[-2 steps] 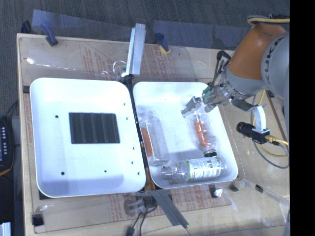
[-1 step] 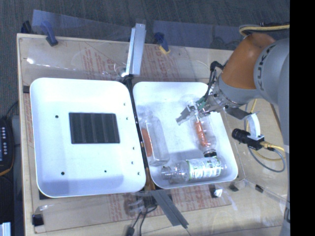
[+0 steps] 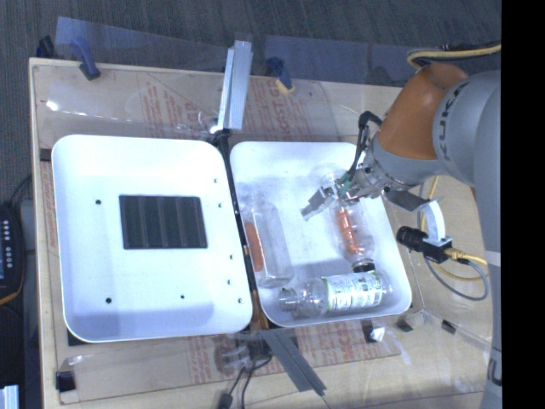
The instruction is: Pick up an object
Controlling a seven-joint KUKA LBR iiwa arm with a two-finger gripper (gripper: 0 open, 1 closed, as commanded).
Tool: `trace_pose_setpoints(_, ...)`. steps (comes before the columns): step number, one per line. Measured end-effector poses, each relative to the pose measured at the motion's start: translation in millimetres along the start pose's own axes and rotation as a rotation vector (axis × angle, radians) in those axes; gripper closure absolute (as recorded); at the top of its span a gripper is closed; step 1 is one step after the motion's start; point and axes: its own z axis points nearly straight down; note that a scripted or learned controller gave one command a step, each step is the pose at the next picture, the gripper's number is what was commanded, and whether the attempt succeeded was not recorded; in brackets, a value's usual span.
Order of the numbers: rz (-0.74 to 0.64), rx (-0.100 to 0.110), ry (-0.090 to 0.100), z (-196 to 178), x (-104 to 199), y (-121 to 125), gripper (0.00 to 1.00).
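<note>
I am watching the arm (image 3: 443,118) reaching in from the right and hanging its gripper (image 3: 328,196) low over the right bin (image 3: 255,156), at what I judge to be the approach step of the pick, with nothing lifted yet. The metal fingers (image 3: 317,203) are standing apart, with nothing between them. Three clear bottles are lying in this bin: one with an orange core (image 3: 351,233) just beneath and beside the gripper, a larger labelled bottle (image 3: 341,294) along the near wall, and a slim one (image 3: 260,241) against the left wall. The left bin (image 3: 77,228) is carrying a dark ribbed panel (image 3: 163,221). Next, I am expecting the gripper to need lining up across the orange-cored bottle, descending and closing squarely, since smooth round plastic may roll away.
</note>
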Motion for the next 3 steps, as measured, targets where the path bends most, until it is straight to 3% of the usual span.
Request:
trace_pose_setpoints(2,-0.128,0.004,0.005,-3.7,3.1,-10.7,0.0)
trace_pose_setpoints(3,-0.049,0.0,0.0,73.3,8.2,-31.7,0.0)
